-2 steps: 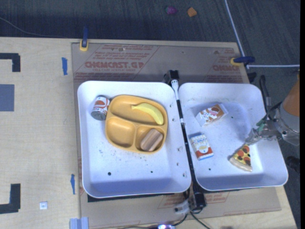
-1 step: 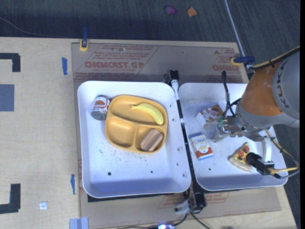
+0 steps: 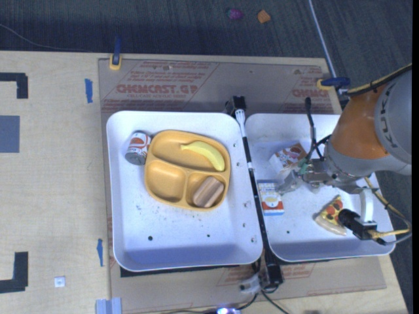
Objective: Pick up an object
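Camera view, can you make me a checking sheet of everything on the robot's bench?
Surface: bench bears two white bins, left bin and right bin.
Job's things: yellow tray in left bin holds banana and bread roll; can beside tray. Right bin holds small carton, wrapper, pizza slice toy.
Clutter: blue tape bits on bench.
Grippers: gripper low over right bin, near carton.
Cables: black cable by the arm.
Surroundings: dark carpet, two small scraps.
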Motion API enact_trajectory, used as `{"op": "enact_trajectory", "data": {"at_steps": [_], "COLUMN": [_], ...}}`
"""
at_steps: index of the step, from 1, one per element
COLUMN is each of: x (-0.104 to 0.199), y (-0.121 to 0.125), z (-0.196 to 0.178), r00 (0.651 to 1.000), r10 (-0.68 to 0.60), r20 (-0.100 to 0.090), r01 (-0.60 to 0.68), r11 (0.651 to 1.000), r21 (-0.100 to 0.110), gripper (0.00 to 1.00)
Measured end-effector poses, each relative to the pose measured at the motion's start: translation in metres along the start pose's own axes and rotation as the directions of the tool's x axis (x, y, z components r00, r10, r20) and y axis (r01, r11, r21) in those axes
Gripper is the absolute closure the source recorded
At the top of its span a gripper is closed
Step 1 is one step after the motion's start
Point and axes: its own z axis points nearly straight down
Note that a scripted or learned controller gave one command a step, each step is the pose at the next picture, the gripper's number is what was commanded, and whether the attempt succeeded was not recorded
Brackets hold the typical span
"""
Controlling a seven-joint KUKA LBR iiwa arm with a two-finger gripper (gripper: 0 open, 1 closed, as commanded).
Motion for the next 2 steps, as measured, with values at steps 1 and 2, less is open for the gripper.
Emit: {"op": "enact_trajectory", "data": {"at_steps": [1,2], "x": [0.011,0.006], "y": [-0.055,-0.054], "z": [0.006,-0.005], "r00": [1.000,1.000], "r10": [0.000,0.006], "r20": [0.007,0.019], "r01": [0.000,-0.005], "r11": [1.000,1.000], "r21": [-0.020,-0.029], "gripper": [0.00,1.00]}}
